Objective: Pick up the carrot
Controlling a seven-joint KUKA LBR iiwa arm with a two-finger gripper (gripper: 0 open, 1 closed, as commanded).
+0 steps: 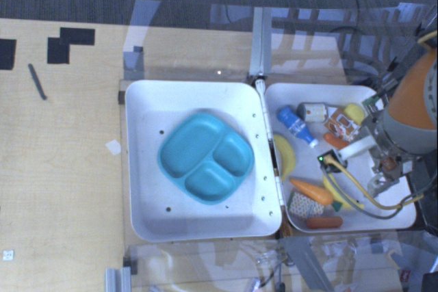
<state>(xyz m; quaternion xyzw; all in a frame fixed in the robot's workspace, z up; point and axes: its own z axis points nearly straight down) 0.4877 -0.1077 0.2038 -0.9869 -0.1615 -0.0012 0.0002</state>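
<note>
The carrot [311, 190] is orange and tapered. It lies flat in the right bin [404, 219], near the bin's front left, between a yellow banana [285, 155] and a mesh-wrapped item [304, 205]. My gripper [380, 181] hangs over the right side of the same bin, about a hand's width to the right of the carrot and apart from it. A yellow cable loops under the gripper. Above it the grey arm with its orange band [416, 102] comes in from the right.
The right bin also holds a blue bottle [296, 125], a small can [313, 111], a lemon [354, 113], a snack packet [340, 125], a red sausage [323, 221] and a second banana [340, 192]. A blue divided plate [207, 157] lies in the left bin [140, 147].
</note>
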